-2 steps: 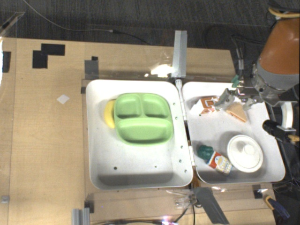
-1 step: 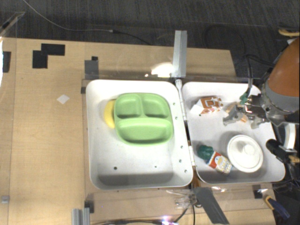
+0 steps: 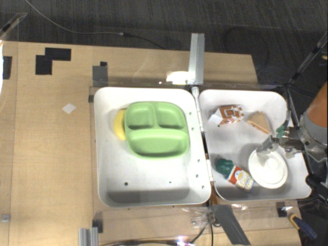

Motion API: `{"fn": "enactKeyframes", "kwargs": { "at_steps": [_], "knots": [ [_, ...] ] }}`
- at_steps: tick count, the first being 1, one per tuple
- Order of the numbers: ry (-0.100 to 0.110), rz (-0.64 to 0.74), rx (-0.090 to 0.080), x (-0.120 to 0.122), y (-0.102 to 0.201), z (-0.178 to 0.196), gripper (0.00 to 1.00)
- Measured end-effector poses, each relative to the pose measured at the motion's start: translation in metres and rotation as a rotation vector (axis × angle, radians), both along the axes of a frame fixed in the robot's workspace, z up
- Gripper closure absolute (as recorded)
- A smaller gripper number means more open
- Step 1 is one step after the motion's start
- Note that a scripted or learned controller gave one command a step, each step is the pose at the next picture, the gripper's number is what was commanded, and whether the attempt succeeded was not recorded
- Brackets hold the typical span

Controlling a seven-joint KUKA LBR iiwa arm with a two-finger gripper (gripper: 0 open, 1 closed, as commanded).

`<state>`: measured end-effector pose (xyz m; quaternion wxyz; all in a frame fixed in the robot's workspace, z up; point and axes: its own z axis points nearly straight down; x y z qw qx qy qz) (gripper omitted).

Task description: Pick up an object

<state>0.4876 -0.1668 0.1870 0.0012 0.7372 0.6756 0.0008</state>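
Note:
My gripper (image 3: 273, 143) reaches in from the right and hangs over the right bin (image 3: 241, 99), just above the upper edge of a round white bowl (image 3: 268, 172). A small bottle with a green cap and a red and white label (image 3: 236, 173) lies left of the bowl. Further back lie a brown and white packet (image 3: 229, 114) and a tan wedge (image 3: 260, 121). In the left bin (image 3: 110, 152) sits a green divided plate (image 3: 155, 128) with a yellow item (image 3: 119, 125) poking out from under its left edge.
A metal post (image 3: 197, 58) stands behind the seam between the bins. The wooden bench (image 3: 46, 152) stretches out to the left, with black markers near its back left corner. Cables and clamps sit at the front edge.

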Motion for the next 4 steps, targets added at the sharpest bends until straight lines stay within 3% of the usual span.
{"fn": "enactKeyframes", "kwargs": {
  "at_steps": [1, 2, 3, 4],
  "knots": [
    [-0.003, 0.200, -0.001, 0.034, -0.022, -0.009, 0.00],
    [-0.003, 0.345, -0.003, 0.128, -0.038, -0.020, 0.00],
    [-0.005, 0.424, -0.004, 0.144, -0.037, -0.099, 0.00],
    [-0.008, 0.630, -0.007, 0.164, -0.037, -0.098, 0.00]
  ]
}}
